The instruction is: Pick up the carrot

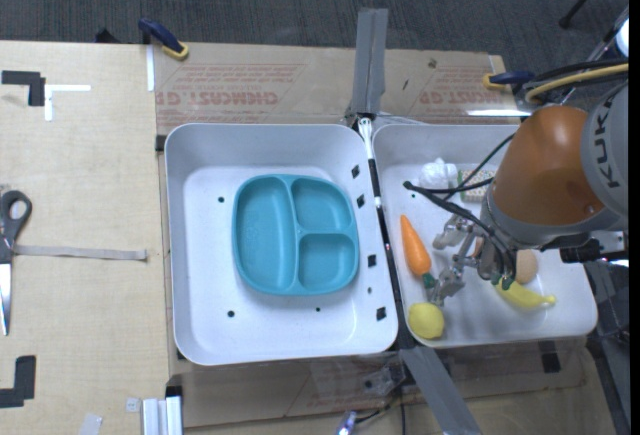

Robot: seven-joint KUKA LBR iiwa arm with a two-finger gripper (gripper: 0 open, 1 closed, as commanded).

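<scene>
Arm's orange band (545,168) sits highest, closest to the lens, over the right bin (570,323). Below it the pincer (455,268) hangs into that bin, metal fingers spread partly open, nothing between them. Carrot (415,243) lies on the right bin floor, near the left wall, orange, narrow tip toward 11 o'clock, green end toward 5. From the pincer the carrot is at about 10 o'clock, just beside it, not gripped; touching or not, cannot tell. Lemon (426,320) at 7 o'clock from the pincer, near the front wall. Banana (527,296) at 4 o'clock. White crumpled thing (437,172) at 12. Left bin (190,223) holds a teal divided plate (296,235). Scissors (10,223) on the table (80,323) at far left.
</scene>
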